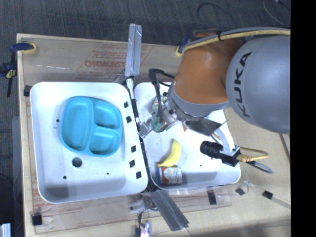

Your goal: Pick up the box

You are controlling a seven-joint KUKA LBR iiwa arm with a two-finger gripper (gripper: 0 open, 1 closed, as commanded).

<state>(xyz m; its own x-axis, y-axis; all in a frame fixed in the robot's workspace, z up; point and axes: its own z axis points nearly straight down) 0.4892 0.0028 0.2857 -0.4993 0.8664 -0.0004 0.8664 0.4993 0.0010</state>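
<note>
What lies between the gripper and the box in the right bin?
In the camera view, the yellow banana lies between the gripper and the box.

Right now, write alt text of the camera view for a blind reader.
A grey and orange robot arm reaches from the right, its gripper over the right white bin, which holds a yellow banana and a small red-labelled can. The left white bin holds a blue divided plastic tray.

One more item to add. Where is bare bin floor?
Left bin: a bare strip between the blue plate and the near wall. Right bin: crowded, with the gripper, banana and red-labelled container along its left; a small patch right of the banana.
</note>
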